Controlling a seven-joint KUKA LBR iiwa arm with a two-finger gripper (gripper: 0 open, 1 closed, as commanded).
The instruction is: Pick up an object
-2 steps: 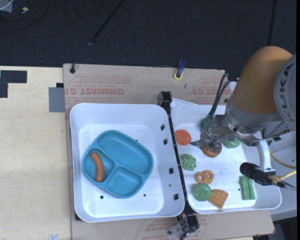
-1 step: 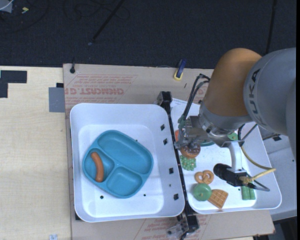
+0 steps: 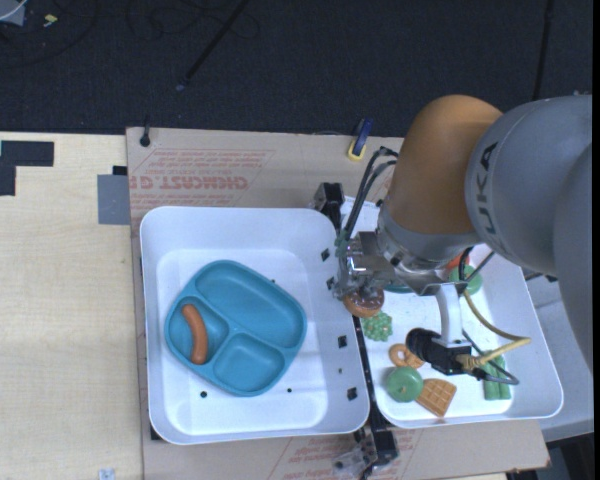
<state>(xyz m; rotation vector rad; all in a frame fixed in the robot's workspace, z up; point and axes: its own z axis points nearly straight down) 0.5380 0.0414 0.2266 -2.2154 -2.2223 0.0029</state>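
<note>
Fingers point(image 3: 351, 284) look clamped on the small brown ring-shaped toy point(image 3: 364, 300) at the right white bin's point(image 3: 538, 366) inner edge, so I read it as gripped, not resting.

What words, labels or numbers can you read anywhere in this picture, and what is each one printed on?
"UKA", the visible part of a brand name, on the grey arm.
Red print, upside down, on the cardboard sheet behind the left bin: too blurred to read with certainty.
More red print on the cardboard at the front edge: too small to read.
</note>
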